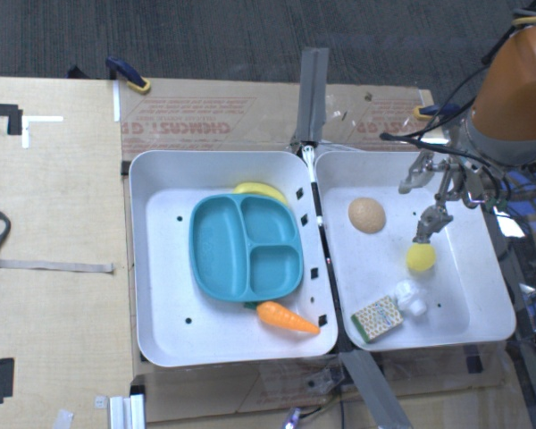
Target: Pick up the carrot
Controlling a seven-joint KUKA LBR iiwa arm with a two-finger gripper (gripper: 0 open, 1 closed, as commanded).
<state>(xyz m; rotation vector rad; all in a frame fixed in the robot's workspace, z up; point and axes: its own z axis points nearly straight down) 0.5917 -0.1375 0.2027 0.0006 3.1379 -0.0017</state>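
From above the bench, the carrot (288, 318) lies in the left bin (152, 266), near its front edge, tucked just beside the lower rim of the blue divided plate (247, 244) and possibly touching it. A yellow thing (261, 189) peeks out behind that plate. The gripper (431, 224) hangs over the right bin (473, 302), well apart from the carrot, just above a small yellow ball (421, 257); a tan egg-like ball (367, 214) and a small packet (379, 318) lie nearby. It pinches nothing that I can make out, but whether the claw is spread or pressed together I cannot tell at this slant.

To do this well, I'd say the arm must cross the divider into the left bin, line the claw across the carrot's narrow width, and come down on the side away from the plate so a finger doesn't catch its rim.
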